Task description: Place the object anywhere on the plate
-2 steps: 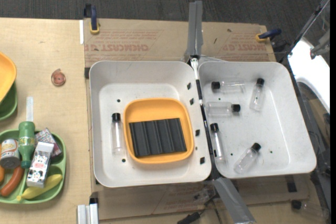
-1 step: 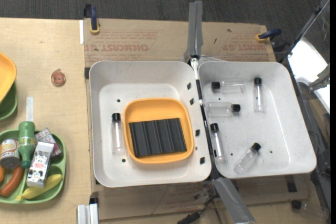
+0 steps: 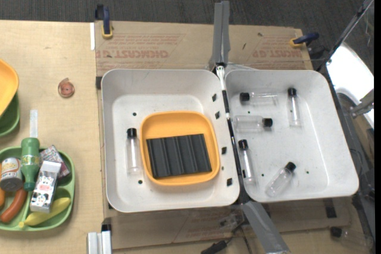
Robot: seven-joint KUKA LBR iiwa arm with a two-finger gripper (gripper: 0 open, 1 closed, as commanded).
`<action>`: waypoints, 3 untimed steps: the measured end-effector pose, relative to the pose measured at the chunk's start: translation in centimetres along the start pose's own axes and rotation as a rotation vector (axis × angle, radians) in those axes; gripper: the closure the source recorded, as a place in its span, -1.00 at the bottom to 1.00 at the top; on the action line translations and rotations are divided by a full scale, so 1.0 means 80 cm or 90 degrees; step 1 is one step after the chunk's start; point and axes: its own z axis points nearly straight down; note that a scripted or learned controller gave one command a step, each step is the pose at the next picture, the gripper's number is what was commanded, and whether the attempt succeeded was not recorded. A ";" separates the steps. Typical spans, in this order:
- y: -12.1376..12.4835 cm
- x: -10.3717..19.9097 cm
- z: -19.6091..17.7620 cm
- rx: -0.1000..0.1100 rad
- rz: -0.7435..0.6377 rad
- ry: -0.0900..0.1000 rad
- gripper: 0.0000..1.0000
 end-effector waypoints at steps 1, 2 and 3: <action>0.080 -0.010 -0.024 -0.001 -0.199 -0.001 -1.00; 0.111 -0.012 -0.011 -0.002 -0.435 -0.001 -1.00; 0.120 -0.012 -0.016 -0.004 -0.747 -0.003 -1.00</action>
